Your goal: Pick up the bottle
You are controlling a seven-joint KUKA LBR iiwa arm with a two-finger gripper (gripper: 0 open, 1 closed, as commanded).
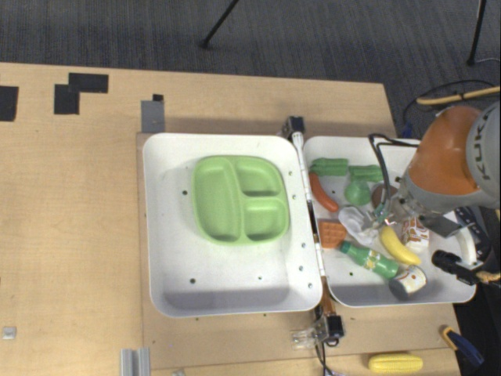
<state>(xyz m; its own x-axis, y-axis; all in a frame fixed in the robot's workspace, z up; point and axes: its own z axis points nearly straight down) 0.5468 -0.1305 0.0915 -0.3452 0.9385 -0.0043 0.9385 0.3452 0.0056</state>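
Green bottle (370,259), claw (383,210) above

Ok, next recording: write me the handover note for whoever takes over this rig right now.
Gripper: low over the right bin, among the clutter; whether it grips anything cannot be told from this view.
Green bottle: lying on its side on the right bin's floor, near the front, just below the gripper, beside the banana.
Left bin: holds a green divided plate.
Done: arm has reached into the right bin.
Left: grasp the bottle and lift it; it is not yet raised.
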